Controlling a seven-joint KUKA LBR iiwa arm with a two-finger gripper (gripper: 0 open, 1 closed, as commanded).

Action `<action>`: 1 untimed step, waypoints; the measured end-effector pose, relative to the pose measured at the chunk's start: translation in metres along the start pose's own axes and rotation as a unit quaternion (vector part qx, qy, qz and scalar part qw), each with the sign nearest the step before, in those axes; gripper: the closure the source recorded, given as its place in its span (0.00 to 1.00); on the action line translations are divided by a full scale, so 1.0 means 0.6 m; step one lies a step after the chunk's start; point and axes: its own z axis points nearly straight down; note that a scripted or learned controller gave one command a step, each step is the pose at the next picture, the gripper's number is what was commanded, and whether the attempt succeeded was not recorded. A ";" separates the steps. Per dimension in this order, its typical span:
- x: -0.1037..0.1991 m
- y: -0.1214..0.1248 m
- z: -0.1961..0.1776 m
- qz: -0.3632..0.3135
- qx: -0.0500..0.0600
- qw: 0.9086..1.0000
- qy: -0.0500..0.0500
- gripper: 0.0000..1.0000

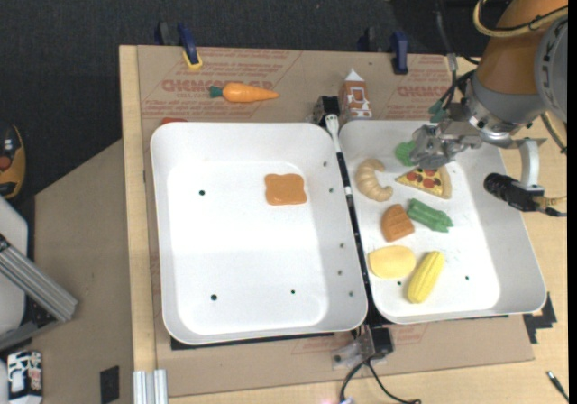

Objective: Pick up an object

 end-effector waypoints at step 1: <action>0.055 0.028 -0.042 0.000 -0.003 1.000 -0.001 1.00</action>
